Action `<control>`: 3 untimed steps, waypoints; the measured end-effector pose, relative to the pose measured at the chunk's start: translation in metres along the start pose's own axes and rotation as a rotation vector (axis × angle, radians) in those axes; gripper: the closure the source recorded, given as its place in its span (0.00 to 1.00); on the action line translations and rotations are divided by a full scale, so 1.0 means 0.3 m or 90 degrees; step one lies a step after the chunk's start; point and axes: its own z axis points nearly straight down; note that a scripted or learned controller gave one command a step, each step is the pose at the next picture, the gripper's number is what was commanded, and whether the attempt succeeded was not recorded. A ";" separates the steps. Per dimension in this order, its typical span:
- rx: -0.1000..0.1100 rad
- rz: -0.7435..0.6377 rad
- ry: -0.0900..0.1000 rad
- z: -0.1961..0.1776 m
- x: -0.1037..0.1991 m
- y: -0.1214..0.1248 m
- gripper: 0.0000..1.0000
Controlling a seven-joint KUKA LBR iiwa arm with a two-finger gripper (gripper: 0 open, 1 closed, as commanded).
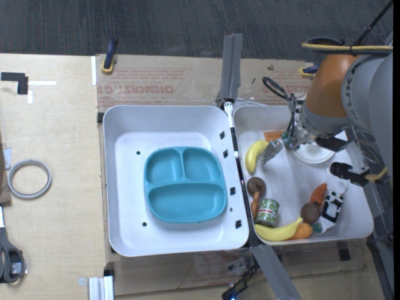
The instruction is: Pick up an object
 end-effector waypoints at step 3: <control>-0.002 -0.154 -0.002 -0.115 -0.199 0.080 1.00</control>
